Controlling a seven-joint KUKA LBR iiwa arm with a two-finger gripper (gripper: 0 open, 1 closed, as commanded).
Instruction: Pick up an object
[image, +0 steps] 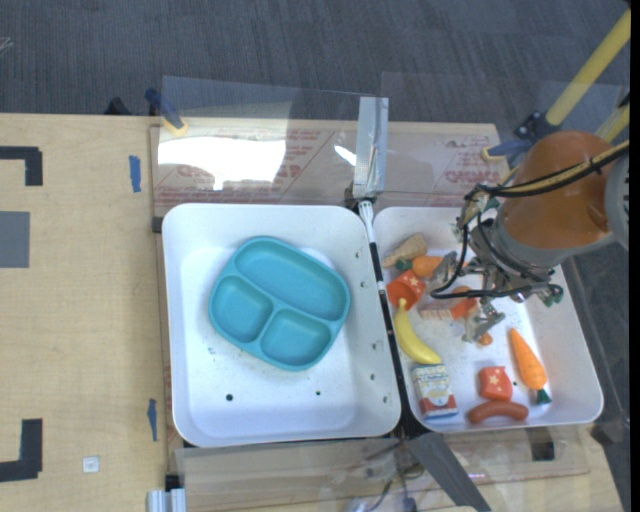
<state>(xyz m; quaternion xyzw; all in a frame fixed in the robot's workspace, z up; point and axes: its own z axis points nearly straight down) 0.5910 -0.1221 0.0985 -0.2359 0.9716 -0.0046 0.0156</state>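
Observation:
The right bin (584, 352) holds several toy foods: a yellow banana (412, 340), a carrot (527, 362), a red sausage (497, 411), a red block (494, 382), a small carton (434, 389), a red pepper (405, 288) and a tan bread piece (405, 248). My gripper (483, 328) hangs low over the middle of this bin, under the orange wrist band. It is just right of a pale pink piece (437, 312) and a small orange piece (462, 308). It is above and left of the carrot. The wrist and cables hide part of the bin's back.
The left bin (195, 400) carries a blue divided plate (280, 300). A clear plastic sheet and a metal bracket (371, 150) stand behind the bins. The wooden bench (70, 300) stretches to the left, with black tape marks.

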